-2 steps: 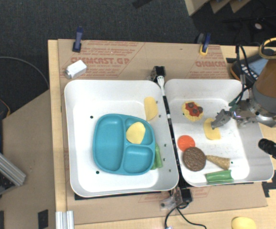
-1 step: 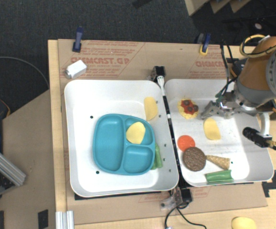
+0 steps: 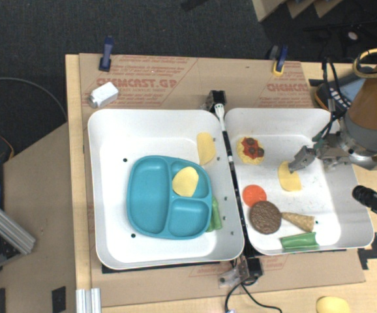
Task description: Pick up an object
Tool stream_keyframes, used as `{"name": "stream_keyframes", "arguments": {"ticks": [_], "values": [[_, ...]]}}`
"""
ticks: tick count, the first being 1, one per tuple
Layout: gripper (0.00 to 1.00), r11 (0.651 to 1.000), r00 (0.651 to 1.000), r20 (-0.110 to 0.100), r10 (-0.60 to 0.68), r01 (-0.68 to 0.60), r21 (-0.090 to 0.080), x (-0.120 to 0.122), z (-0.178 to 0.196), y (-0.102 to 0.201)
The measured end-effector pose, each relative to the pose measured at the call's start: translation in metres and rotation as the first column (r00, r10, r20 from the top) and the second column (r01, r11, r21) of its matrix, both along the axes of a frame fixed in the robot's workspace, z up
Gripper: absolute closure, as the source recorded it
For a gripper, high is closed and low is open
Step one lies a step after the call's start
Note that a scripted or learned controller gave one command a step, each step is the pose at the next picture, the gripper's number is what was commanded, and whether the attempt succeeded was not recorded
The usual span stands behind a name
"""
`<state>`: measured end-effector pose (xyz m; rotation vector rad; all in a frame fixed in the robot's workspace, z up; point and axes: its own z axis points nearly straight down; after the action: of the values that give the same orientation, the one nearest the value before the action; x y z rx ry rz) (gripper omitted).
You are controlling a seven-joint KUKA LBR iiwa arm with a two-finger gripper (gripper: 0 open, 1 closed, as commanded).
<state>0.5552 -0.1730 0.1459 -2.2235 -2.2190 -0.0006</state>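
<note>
My gripper (image 3: 301,161) hangs low over the right bin (image 3: 325,126), its tip just above a pale yellow piece (image 3: 290,178). Nothing shows between its fingers. In the same bin lie a small pizza-like piece with red topping (image 3: 250,150), an orange disc (image 3: 254,194), a brown cookie (image 3: 265,217), a tan cone (image 3: 298,221) and a green piece (image 3: 299,241). The left bin (image 3: 110,149) holds a teal divided tray (image 3: 167,196) with a yellow oval (image 3: 186,182) in it, a pale yellow slice (image 3: 206,149) beside it and a green piece (image 3: 215,214) at the tray's right edge.
A black divider strip (image 3: 226,150) runs between the bins. Blue clamps (image 3: 105,54) (image 3: 280,60) sit at the board's far edge, with a white block (image 3: 103,94) near the left one. A yellow object (image 3: 332,304) lies off the board at lower right.
</note>
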Motion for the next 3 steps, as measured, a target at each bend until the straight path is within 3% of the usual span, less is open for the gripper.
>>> {"name": "stream_keyframes", "arguments": {"ticks": [1, 2, 3], "values": [[0.00, 1.000, 1.000, 0.004, 0.007, -0.007, -0.002, 0.071, -0.064, 0.023], [0.00, 1.000, 1.000, -0.004, -0.002, 0.002, 0.000, 0.010, -0.026, 0.004], [0.00, 1.000, 1.000, -0.008, 0.000, 0.000, 0.002, -0.030, -0.064, 0.009]]}}
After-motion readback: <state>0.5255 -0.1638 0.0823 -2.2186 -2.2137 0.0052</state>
